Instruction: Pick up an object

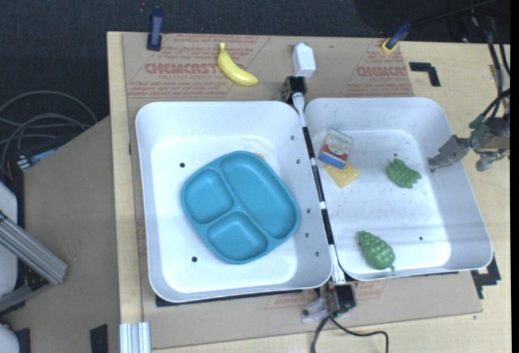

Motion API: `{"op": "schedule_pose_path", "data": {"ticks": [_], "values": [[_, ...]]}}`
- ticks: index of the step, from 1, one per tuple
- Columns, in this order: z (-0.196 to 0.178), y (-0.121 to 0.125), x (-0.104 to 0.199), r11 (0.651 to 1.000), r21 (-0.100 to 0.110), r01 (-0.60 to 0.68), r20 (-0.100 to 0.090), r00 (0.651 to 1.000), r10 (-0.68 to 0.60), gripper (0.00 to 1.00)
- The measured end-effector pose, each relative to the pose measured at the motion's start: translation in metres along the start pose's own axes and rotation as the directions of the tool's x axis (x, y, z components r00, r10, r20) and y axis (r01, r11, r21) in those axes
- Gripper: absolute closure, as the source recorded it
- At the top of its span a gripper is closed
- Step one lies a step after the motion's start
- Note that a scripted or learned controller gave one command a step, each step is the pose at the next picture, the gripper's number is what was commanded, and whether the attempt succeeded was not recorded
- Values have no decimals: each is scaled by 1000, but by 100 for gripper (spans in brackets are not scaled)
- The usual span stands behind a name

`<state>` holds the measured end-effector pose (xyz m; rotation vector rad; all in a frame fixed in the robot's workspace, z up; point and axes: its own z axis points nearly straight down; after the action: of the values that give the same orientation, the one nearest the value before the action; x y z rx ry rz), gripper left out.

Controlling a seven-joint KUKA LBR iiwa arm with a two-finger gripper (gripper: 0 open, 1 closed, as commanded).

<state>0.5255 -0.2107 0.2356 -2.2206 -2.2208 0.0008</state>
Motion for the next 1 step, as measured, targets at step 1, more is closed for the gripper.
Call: {"op": "schedule_pose_path", "data": {"ticks": [1], "values": [[61, 61, -11, 1000, -2, 1, 1, 1000, -1, 0]]}}
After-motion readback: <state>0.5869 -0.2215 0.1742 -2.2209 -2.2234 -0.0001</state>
